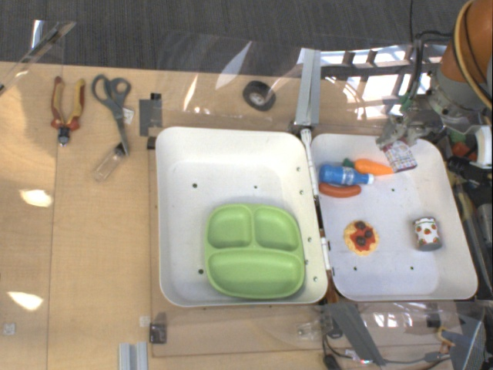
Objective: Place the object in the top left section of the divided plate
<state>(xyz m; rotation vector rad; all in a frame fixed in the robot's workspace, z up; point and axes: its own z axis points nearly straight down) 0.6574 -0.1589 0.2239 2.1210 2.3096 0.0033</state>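
Observation:
The green divided plate [254, 251] lies in the left bin [185, 206], with two small sections at its far side and one large section near me. In the right bin [454, 268] lie a blue bottle [344, 176], an orange carrot [373, 166], a red sausage [339, 191], a small round pizza-like piece [362, 237] and a small white can-like item [427, 233]. My gripper [398, 136] hangs over the right bin's far edge. A small pink-and-white patterned packet [400, 156] sits just below it; whether it is held is unclear.
Red-handled pliers [65, 108] and scissors [115, 102] lie on the wooden bench to the left. A roll of tape [259, 95] rests behind the left bin. A metal divider [308, 91] stands between the bins. Cables run along the right side.

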